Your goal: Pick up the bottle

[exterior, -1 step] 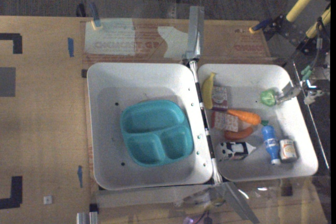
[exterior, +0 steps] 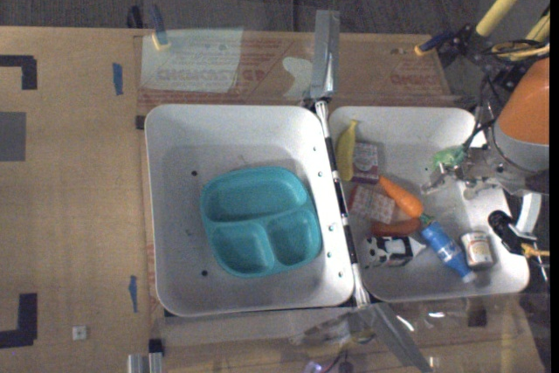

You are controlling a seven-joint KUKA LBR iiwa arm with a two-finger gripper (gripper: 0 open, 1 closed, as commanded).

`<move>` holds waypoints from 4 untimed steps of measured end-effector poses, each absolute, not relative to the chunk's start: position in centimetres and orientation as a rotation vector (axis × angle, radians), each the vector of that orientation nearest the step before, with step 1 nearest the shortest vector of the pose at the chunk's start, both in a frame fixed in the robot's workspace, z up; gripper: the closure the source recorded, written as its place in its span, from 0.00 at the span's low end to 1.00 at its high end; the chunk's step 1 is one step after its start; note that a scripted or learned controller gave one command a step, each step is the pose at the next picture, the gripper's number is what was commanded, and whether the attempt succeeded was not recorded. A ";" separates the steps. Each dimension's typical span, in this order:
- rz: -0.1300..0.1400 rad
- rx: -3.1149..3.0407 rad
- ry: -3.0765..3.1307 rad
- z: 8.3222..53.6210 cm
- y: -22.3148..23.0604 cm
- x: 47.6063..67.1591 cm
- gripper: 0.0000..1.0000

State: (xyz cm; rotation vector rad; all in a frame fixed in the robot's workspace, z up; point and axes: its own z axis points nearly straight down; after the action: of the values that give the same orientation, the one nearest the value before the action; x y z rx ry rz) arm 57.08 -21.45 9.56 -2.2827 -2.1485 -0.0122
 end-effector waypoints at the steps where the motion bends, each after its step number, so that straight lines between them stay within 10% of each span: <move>1: -0.017 -2.391 -2.043 8.9 -20.7 53.2 0.00; 2: -0.013 -2.402 -2.042 10.0 -21.2 53.2 1.00; 3: -0.015 -2.396 -2.043 10.0 -21.0 53.2 0.00; 4: -0.007 -2.390 -2.053 8.8 -16.9 49.5 0.00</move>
State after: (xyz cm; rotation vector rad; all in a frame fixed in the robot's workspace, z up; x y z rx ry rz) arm 49.54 -16.90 8.84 -2.3901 -2.0531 -0.0070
